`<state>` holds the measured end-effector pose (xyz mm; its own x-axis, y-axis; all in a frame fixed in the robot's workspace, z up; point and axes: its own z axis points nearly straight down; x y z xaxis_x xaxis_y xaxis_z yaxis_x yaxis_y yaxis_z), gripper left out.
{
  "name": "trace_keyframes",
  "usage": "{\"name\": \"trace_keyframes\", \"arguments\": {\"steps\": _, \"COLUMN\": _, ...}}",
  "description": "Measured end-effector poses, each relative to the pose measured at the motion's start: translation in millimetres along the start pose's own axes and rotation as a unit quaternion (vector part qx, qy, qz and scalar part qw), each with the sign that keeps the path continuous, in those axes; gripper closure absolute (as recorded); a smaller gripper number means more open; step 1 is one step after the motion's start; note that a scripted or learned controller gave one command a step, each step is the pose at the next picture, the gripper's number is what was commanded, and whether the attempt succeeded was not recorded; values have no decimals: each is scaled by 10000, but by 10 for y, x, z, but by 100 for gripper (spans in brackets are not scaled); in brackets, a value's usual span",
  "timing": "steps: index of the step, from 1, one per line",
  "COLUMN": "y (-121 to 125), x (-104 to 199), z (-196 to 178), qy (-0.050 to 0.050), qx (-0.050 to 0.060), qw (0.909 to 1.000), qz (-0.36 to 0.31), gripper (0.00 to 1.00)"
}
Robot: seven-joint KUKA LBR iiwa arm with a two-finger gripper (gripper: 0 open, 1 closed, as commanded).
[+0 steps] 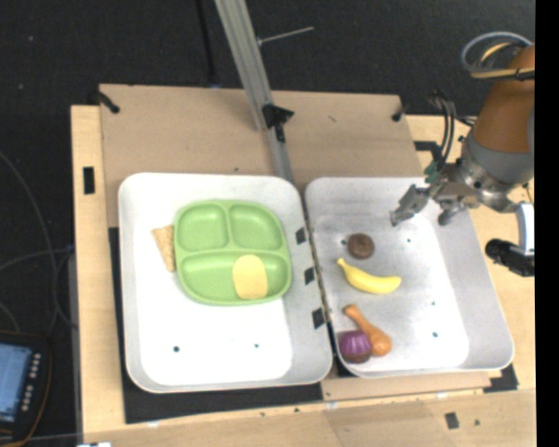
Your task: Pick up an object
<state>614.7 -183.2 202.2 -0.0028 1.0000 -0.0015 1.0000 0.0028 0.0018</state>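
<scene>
In the camera view, the gripper (pixel 427 206) hangs over the far part of the right bin (pixel 466 329), its fingers apart and holding nothing. Below it in this bin lie a brown donut (pixel 360 245), a banana (pixel 369 279), a carrot (pixel 367 329) and a purple onion (pixel 355 345). The left bin (pixel 149 343) holds a green divided plate (pixel 231 251) with a yellow piece (pixel 251 277).

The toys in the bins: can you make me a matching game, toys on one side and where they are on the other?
Things:
1. banana
2. yellow block
3. purple toy
4. brown round toy

Places:
A. on the green plate in the left bin
B. near corner of the right bin, beside the orange toy
C. middle of the right bin
D. just past the banana, nearest the gripper

Pairs: 1-C, 2-A, 3-B, 4-D
</scene>
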Motion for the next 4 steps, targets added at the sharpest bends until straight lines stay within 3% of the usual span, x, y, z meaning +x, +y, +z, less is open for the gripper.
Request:
{"name": "trace_keyframes", "arguments": {"steps": 1, "y": 0, "x": 0, "z": 0, "qy": -3, "qx": 1, "qw": 10000, "qz": -3, "gripper": 0}}
{"name": "trace_keyframes", "arguments": {"steps": 3, "y": -4, "x": 0, "z": 947, "qy": 0, "qx": 26, "qw": 10000, "qz": 14, "gripper": 0}}
{"name": "trace_keyframes", "arguments": {"steps": 4, "y": 11, "x": -12, "z": 800, "qy": -5, "qx": -3, "qw": 10000, "qz": 17, "gripper": 100}}
